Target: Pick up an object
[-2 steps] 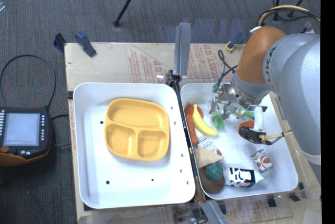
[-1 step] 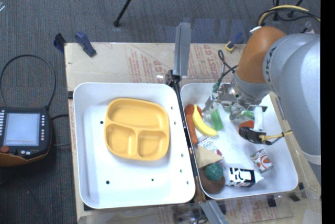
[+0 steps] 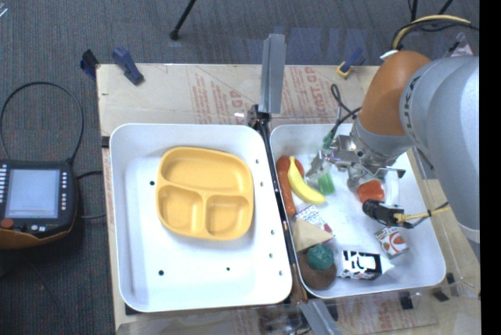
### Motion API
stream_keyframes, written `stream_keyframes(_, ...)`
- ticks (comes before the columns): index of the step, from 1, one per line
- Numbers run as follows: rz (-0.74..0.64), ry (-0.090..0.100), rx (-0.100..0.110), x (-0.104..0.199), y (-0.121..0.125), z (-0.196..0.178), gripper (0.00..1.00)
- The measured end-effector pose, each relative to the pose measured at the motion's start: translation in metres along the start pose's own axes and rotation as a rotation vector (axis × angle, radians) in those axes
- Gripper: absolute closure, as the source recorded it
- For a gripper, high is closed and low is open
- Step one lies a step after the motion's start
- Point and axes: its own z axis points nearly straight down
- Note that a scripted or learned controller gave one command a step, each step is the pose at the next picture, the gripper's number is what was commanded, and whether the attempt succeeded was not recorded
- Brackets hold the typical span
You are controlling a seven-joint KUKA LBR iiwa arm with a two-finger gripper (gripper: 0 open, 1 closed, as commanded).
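Yellow banana [image 3: 303, 183] lies in the right bin [image 3: 427, 267], and the gripper [image 3: 338, 160] hangs low just right of it, above a green piece [image 3: 326, 184]. Whether it is open or holds anything cannot be told. Nothing looks lifted, so the pick is judged unfinished: grasp and raise remain.

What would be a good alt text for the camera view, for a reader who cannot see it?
A grey robot arm reaches from the right into the right white bin, its gripper low above a banana, a green item and other small objects. The left white bin holds a yellow divided tray.
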Motion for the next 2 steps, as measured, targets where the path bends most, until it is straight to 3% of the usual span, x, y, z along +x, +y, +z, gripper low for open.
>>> stream_keyframes(1, 0.002, 0.002, 0.01, 0.0, -0.002, -0.005, 1.0)
stream_keyframes(2, 0.007, 0.001, -0.013, 0.058, 0.012, -0.106, 1.0)
